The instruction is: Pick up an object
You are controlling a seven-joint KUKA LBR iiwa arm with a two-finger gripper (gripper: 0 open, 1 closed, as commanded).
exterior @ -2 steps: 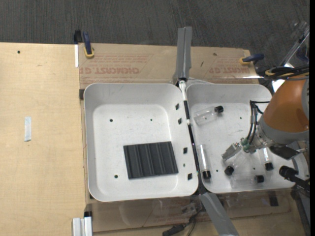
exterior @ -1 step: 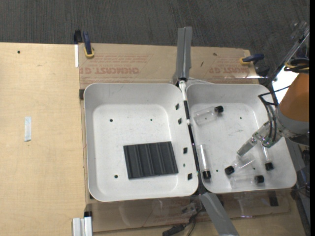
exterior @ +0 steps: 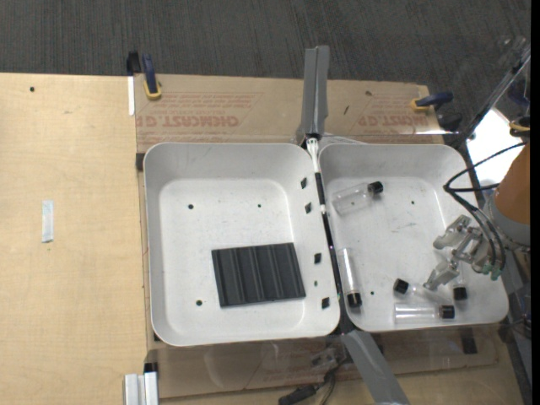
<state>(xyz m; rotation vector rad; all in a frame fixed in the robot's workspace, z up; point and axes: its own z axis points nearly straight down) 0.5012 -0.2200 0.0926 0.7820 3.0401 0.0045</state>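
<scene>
Several clear vials with black caps lie in the right bin [exterior: 396, 167]. One vial [exterior: 356, 196] rests near the back left. A long vial [exterior: 347, 270] lies along the left wall. Another vial [exterior: 419, 313] sits by the front wall. Two loose black caps [exterior: 401, 287] [exterior: 460, 293] lie on the floor near the front right. My gripper [exterior: 444, 257] hangs low over the right side of this bin, just behind those caps. Its fingers [exterior: 450, 234] are spread apart and I see nothing between them.
A dark ribbed rectangular pad [exterior: 257, 274] lies flat in the left bin [exterior: 169, 226]. Black cables [exterior: 472, 192] trail from the arm over the right bin's far right corner. Clamps [exterior: 148, 78] hold the cardboard behind the bins.
</scene>
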